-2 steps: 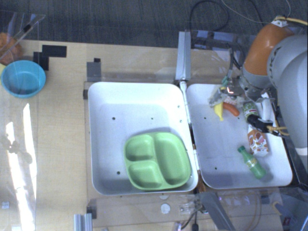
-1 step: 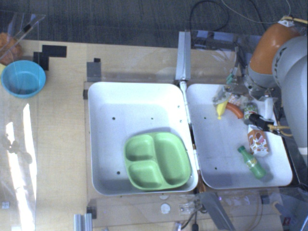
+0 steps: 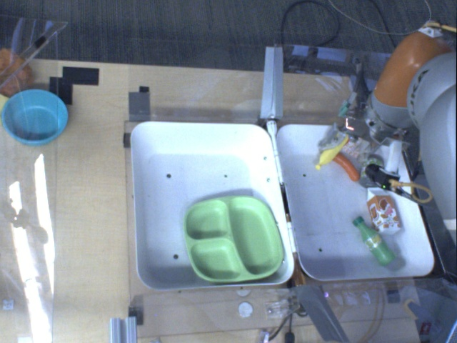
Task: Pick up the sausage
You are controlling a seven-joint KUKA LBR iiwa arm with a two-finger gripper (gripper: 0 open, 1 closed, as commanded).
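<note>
No legible text anywhere, not even on the small packet (image 3: 383,214).

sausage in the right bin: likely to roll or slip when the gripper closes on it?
The sausage looks like a smooth orange-red cylinder, so it may roll sideways if nudged and could slip from a shallow pinch. It lies close against the yellow banana-like item, which may shift with it. It looks small and probably light, likely a toy.

Two white bins (image 3: 207,138), one green plate (image 3: 232,238), one blue bowl (image 3: 34,116), one green bottle (image 3: 373,241), one sausage (image 3: 347,166).
</note>
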